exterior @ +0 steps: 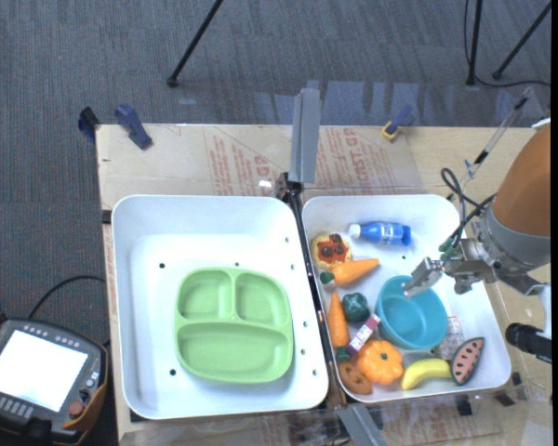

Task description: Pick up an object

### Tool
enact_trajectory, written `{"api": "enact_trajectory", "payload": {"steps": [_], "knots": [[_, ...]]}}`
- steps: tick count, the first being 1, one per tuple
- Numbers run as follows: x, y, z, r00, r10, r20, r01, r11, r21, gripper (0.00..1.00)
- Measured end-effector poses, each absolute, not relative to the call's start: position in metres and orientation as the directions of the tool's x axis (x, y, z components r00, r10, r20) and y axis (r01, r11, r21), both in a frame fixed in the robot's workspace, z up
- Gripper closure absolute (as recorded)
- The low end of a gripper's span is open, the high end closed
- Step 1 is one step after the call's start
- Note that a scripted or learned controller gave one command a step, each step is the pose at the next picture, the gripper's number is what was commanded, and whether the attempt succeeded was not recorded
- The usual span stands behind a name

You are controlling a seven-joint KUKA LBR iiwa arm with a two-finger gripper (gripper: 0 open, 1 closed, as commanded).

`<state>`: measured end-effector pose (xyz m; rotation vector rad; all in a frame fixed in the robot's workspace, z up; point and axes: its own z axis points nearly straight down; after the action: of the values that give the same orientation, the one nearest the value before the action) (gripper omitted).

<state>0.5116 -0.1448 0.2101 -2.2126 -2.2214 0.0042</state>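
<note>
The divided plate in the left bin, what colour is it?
Light green, seen clearly in the camera view: the divided plate lies in the left bin.

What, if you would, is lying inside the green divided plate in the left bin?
The green plate shows three bare compartments; nothing covers them. What lies beneath the plate is hidden.

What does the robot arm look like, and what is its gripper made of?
The arm enters from the right. It has a rounded orange section, and below it a grey band at the wrist. The gripper is of bare grey metal, blocky, with slim fingers. A black cable loops beside the wrist, and a thin light rod or tube runs up at a slant above it.
</note>
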Motion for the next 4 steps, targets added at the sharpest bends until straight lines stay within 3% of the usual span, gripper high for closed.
{"api": "enact_trajectory", "payload": {"steps": [1, 2, 3, 4], "knots": [[0.512, -0.169, 0.148, -0.167, 0.986, 0.005, 0.986, 0.167, -0.008, 0.0], [0.482, -0.125, 0.087, -0.213, 0.977, 0.002, 0.977, 0.213, 0.0, 0.0], [0.476, -0.137, 0.143, -0.501, 0.866, 0.001, 0.866, 0.501, 0.0, 0.0], [0.497, -0.127, 0.104, -0.313, 0.95, 0.0, 0.95, 0.313, 0.001, 0.0]]}}
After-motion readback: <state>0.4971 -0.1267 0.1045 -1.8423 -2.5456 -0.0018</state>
